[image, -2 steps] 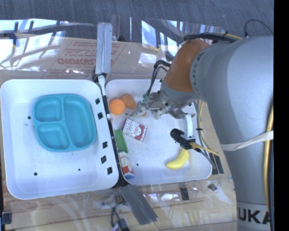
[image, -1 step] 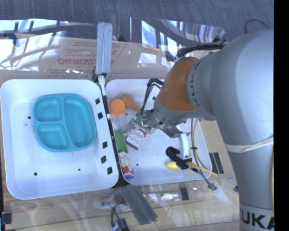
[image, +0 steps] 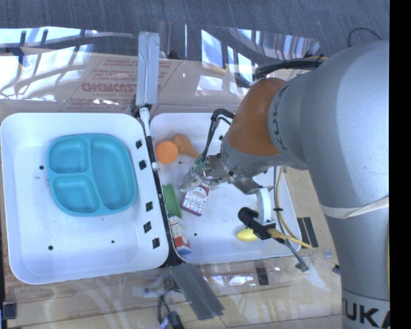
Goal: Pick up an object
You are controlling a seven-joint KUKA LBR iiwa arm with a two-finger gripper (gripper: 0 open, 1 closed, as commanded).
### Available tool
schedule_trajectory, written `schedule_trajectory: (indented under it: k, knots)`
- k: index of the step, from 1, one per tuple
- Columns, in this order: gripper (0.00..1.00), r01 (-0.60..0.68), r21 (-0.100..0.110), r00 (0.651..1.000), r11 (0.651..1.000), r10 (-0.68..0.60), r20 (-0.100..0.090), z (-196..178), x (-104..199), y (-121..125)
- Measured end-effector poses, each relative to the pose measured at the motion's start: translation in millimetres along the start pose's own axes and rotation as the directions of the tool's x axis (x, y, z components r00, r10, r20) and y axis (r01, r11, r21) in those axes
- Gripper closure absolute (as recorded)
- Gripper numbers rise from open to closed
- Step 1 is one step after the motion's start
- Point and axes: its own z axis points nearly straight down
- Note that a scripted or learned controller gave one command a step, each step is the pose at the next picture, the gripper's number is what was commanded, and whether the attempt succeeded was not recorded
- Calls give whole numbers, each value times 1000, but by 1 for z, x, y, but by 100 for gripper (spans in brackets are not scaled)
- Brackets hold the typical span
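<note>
- Two shallow white bins are sitting side by side on a bench, seen from above at a slant; the left bin is holding a blue divided plate.
- Reaching in from the right, the grey arm with its orange band is hanging over the right bin.
- Its gripper is hovering low, just above a small red-and-white packet; I cannot tell its state.
- An orange ball is lying near the bin's upper left, a green item along its left wall, and a yellow piece toward the lower right.
</note>
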Motion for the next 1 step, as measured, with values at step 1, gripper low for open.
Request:
schedule_trajectory:
  k: [1]
  knots:
    - [100, 48, -9, 999, 999, -48, 2, -126, 34, 37]
